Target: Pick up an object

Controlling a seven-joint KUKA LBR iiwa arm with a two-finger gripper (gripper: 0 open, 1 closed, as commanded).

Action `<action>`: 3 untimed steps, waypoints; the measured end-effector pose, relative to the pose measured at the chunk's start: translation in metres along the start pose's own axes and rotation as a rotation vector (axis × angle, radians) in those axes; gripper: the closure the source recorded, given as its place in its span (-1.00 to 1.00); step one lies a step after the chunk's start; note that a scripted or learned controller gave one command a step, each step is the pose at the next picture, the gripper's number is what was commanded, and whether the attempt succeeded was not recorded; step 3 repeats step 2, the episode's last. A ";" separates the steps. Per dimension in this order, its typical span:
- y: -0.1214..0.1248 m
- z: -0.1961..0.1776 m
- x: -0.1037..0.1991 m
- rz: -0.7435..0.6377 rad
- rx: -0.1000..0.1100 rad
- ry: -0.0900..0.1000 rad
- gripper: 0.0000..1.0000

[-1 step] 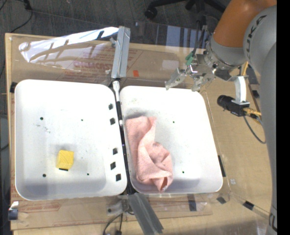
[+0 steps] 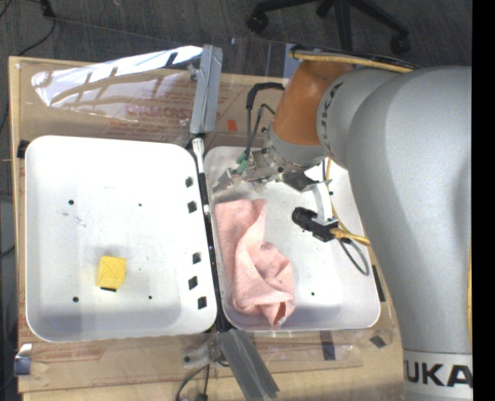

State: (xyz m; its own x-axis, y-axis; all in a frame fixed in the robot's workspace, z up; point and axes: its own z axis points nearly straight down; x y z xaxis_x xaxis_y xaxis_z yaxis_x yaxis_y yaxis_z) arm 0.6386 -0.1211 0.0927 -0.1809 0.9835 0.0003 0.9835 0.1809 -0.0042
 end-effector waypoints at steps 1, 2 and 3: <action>0.000 -0.010 0.000 -0.004 0.001 0.000 1.00; 0.000 -0.010 0.000 -0.004 0.002 -0.001 -1.00; 0.000 -0.010 0.000 -0.004 0.002 -0.001 -1.00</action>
